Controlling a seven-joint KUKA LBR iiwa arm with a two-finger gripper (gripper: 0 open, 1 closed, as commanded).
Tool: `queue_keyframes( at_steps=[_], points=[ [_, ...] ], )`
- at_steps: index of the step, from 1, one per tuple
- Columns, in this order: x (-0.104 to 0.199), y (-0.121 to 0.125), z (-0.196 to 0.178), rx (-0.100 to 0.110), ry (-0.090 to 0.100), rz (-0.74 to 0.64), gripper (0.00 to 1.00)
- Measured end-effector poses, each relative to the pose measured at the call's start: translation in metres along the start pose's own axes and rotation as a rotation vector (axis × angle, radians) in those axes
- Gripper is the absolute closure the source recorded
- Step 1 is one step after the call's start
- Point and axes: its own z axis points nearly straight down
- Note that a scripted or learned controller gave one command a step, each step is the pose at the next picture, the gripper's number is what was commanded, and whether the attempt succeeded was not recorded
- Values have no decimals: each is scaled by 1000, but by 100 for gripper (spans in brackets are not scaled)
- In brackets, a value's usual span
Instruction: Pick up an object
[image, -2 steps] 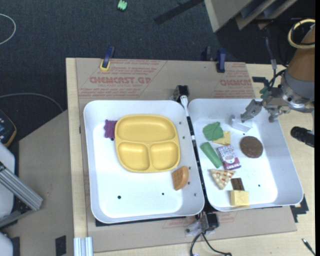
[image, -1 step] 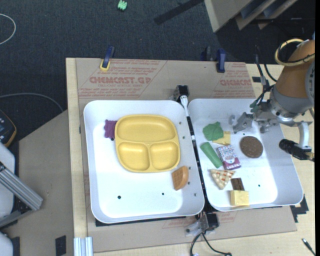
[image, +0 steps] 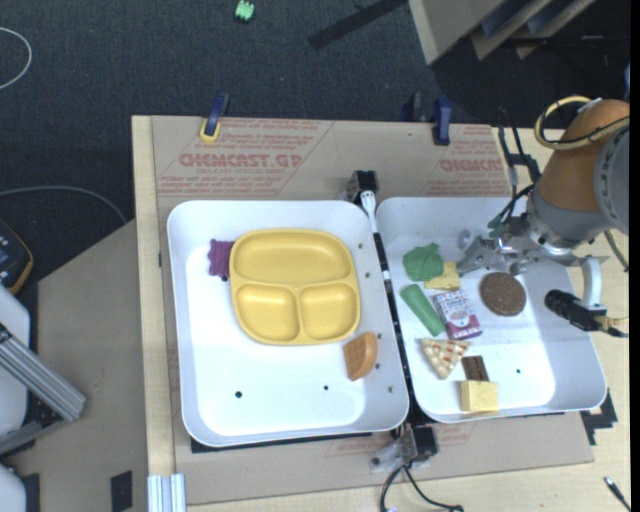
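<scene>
The arm (image: 585, 170) comes in from the right, grey with its orange band up near the top, and its gripper (image: 487, 252) hangs over the far part of the right bin (image: 570, 395). From where I stand the metal fingers are a small tangle against the white floor, and I cannot tell whether the jaws are apart or together; nothing shows between them. Just beside the gripper, on its near side, lies a brown cookie (image: 502, 294), flat on the bin floor. To the left of that sits a green leaf (image: 423, 262), with a small yellow piece (image: 444, 276) touching its near edge. A green pod (image: 421, 308) lies at a slant along the bin's left wall, and a pink-and-white packet (image: 459, 314) rests just beside it. Nearer to me are a pizza slice (image: 442, 353), a dark brown block (image: 474, 367) and a yellow block (image: 480, 396), these 2 blocks touching. The left bin (image: 280, 410) holds a yellow tray (image: 295, 283) with 3 compartments, set toward the far side. A purple thing (image: 219, 257) pokes out from the tray's left edge, and an orange-brown pastry (image: 362, 354) lies near the bin's right wall, just off the tray's near right corner. Both bins sit side by side on a brown board (image: 300, 150).
</scene>
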Motion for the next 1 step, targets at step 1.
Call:
queue_keyframes(
  at_steps=[1],
  points=[
    [0, 2, -14, -7, -2, 0, 100]
  ],
)
